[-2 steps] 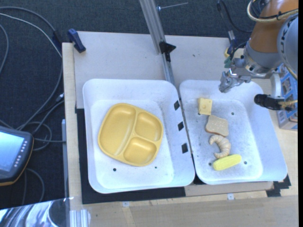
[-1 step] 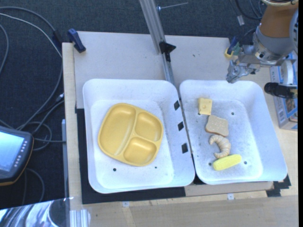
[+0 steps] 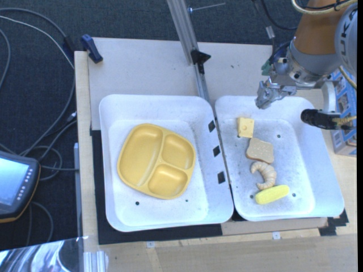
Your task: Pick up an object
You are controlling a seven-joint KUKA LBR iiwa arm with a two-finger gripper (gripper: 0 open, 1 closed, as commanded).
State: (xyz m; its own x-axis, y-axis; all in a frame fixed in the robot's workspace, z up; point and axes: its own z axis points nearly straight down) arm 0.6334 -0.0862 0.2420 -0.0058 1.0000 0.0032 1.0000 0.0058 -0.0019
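The right bin [image 3: 317, 169] holds a yellow cheese wedge [image 3: 245, 127], a tan bread slice [image 3: 260, 150], a pale curved shrimp-like piece [image 3: 265, 174] and a yellow corn cob [image 3: 271, 195]. My gripper [image 3: 264, 98] hangs over the far left rim of this bin, above and slightly right of the cheese wedge. Nothing shows between its fingers.
The left bin [image 3: 113, 112] carries a yellow divided plate [image 3: 156, 160]. A metal pole [image 3: 184, 21] slants across the back between the bins. Black clips sit on the divider. A blue clamp [image 3: 91, 47] lies at the bench's far left corner; cables and a screen lie left.
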